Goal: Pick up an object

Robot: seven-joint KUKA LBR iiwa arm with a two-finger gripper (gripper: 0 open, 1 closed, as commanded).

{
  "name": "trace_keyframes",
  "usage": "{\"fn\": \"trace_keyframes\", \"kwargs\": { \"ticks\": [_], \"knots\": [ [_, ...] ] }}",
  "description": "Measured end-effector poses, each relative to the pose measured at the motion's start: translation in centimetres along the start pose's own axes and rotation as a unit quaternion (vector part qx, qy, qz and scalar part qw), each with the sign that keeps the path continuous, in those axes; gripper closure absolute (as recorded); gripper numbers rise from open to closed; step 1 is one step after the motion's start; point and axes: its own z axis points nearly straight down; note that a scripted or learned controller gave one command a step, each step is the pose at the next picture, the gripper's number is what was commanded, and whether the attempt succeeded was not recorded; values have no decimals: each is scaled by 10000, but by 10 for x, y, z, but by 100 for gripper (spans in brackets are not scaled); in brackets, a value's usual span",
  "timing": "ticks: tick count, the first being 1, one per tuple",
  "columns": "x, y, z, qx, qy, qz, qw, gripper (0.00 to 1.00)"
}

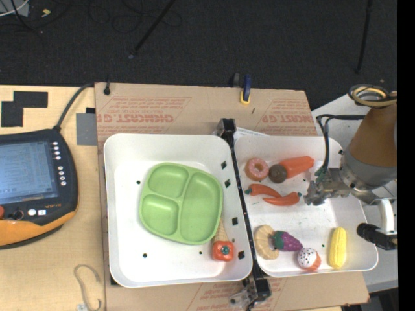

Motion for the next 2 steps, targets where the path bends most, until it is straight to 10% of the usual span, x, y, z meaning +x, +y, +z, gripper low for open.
{"fn": "trace_keyframes", "kwargs": {
  "ticks": [2],
  "knots": [
    [1, -1, -83, 4, 0, -3, 10000, 100]
  ]
}}
